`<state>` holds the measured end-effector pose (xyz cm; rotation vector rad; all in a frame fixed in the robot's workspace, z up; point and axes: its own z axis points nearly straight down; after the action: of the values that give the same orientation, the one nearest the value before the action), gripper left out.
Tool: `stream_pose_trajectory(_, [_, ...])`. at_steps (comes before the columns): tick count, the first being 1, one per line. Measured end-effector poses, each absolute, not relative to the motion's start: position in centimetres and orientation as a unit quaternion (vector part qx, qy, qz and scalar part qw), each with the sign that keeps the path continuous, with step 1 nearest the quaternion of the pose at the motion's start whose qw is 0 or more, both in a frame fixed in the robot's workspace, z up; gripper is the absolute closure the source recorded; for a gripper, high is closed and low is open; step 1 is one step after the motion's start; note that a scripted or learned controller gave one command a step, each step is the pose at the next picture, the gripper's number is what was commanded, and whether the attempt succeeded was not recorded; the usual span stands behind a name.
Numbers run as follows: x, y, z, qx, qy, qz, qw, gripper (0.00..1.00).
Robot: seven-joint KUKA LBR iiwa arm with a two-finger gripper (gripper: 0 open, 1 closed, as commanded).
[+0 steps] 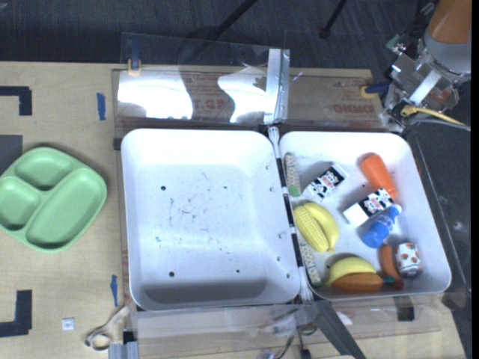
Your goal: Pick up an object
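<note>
Tool: the tool (pixel 410 96) sits at the far right corner of the scene, beyond the far rim of the right bin (pixel 430 200), under the arm's orange band (pixel 453 17); I cannot tell whether it is open or closed, and nothing shows in its grip.
Candidates: every loose object lies in the right bin; the left bin (pixel 135 200) holds none.
Nearest object: the carrot (pixel 377 174), near the bin's far right corner, lies closest to the tool, toward the near side and slightly left of it.
Carrot axis: its long axis runs from far-left to near-right, on a slant, so a grasp across its narrow width looks the natural one.
Neighbours: a cow-print carton (pixel 377 202) sits just beside the carrot's near end; a second carton (pixel 326 182) lies to the left, apart from it.
Farther objects: a blue bottle (pixel 378 226), corn (pixel 316 226), a banana (pixel 350 266) and a small can (pixel 408 257) lie nearer the near rim, well apart from the tool.
Key relation: the reach goes from the far right corner inward and down into the bin; the carrot is first on that path.
Risk: the carton touching or almost touching the carrot's near end may crowd a grasp there.
Off task: a green plate (pixel 51 198) rests on the worktop (pixel 60 290) at the far left.
</note>
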<state>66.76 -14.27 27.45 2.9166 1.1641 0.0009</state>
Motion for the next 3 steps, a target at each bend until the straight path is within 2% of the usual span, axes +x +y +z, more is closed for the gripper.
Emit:
stream_pose_trajectory(1, [65.7,-16.6,27.0,0.878,0.479,-0.0009,-0.001,1.00])
stream_pose_trajectory(2, [66.8,-18.9,27.7,0.954,0.301,0.0004,0.001,1.00])
stream_pose_trajectory(3, [64.3,-22.1,26.1,0.994,0.106,-0.0017,-0.001,1.00])
